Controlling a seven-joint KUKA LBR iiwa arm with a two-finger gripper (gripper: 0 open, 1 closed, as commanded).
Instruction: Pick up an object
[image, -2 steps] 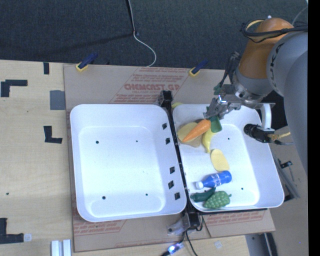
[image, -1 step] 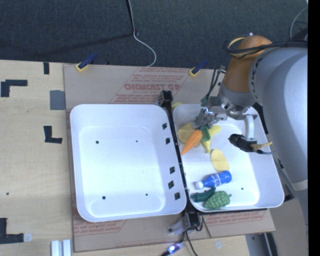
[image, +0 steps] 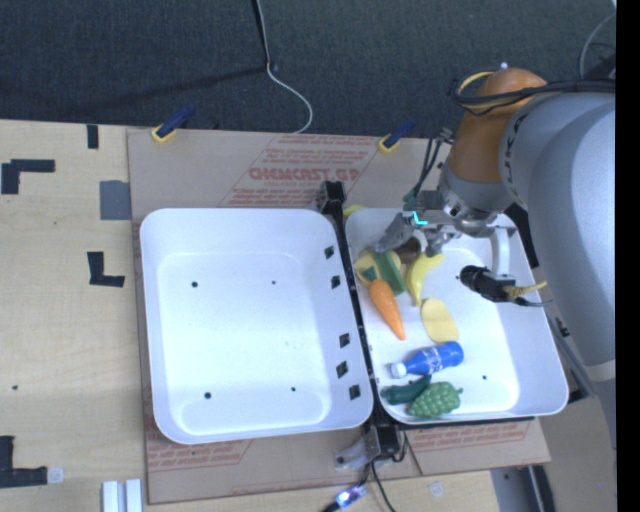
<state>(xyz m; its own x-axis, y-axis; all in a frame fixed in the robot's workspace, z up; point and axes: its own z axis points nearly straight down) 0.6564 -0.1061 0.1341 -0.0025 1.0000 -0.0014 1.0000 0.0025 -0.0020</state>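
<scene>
The gripper (image: 412, 238) is hovering just above the carrot (image: 387, 306) and banana (image: 421, 277); whether its fingers are parted, I cannot tell.

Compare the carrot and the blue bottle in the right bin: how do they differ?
The carrot is orange and tapered; the blue bottle is blue with a white cap end. The carrot runs roughly top to bottom of the view, the bottle more across it. The carrot lies nearer the tool; the bottle nearer the green grapes. Both lie flat in the right bin.
</scene>
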